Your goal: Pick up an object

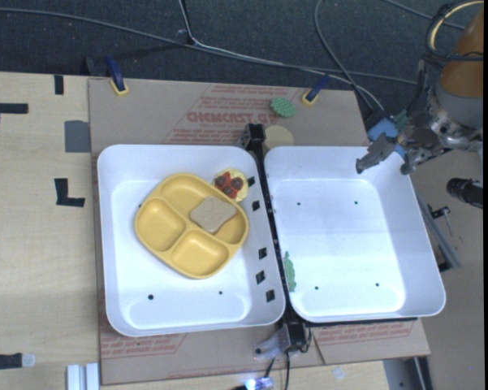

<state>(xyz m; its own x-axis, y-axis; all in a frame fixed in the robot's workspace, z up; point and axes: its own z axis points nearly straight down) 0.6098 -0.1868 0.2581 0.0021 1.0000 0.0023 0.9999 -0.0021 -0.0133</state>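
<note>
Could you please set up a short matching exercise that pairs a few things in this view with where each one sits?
Things:
1. yellow divided plastic plate
2. tan slice of toy bread
3. two-finger gripper
4. small green scrap

Places:
A. over the right bin's upper right corner
B. at the right bin's left edge
C. in the left bin
D. on the plate

Pairs: 1-C, 2-D, 3-A, 4-B

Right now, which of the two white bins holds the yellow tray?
The left bin holds the yellow tray. The right bin, the one nearer the claw, does not.
</note>
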